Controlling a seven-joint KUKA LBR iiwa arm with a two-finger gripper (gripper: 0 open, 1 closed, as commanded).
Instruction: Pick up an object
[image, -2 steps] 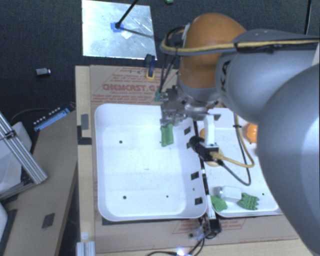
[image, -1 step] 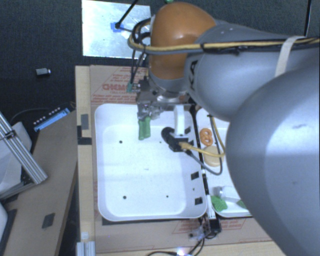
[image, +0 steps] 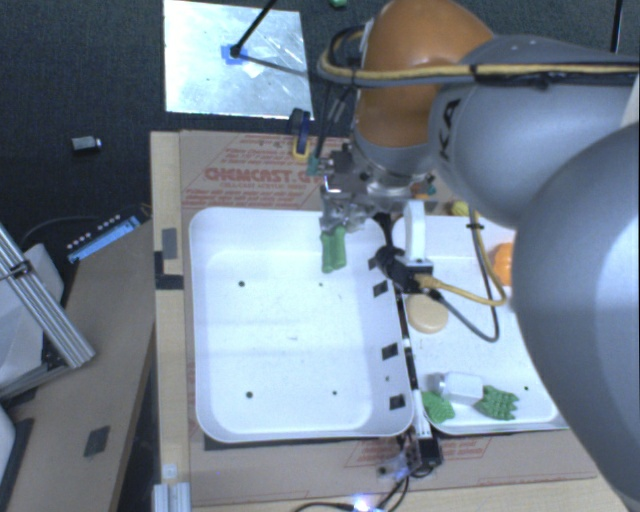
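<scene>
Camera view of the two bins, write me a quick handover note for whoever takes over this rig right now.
Gripper: over the far edge of the left bin, shut on a green object that hangs below its fingers, apparently lifted clear of the bin floor.
Right bin: a tan round piece near the divider, a green toy, a small green piece and a clear white item at the near end; an orange object partly hidden by the arm.
Done: the pick looks made.
Left: confirm the grip holds; it looks thin, so watch for a slip.
</scene>
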